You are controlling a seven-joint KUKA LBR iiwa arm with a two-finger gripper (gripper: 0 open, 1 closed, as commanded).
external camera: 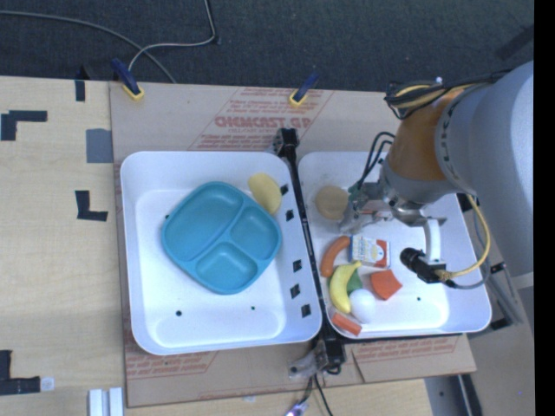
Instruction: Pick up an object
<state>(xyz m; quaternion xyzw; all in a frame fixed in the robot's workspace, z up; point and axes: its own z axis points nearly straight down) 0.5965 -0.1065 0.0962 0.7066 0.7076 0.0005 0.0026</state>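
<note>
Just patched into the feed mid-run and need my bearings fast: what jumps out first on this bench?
The blue divided plate lies in the left bin, with a yellow item touching its upper right rim. The grey arm with its orange band reaches over the right bin, where small toy foods cluster at the left side: a banana, a white egg, an orange block and a tan round piece.

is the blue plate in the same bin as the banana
No, the blue plate lies in the left bin, while the banana lies in the right bin among the other small objects.
</note>
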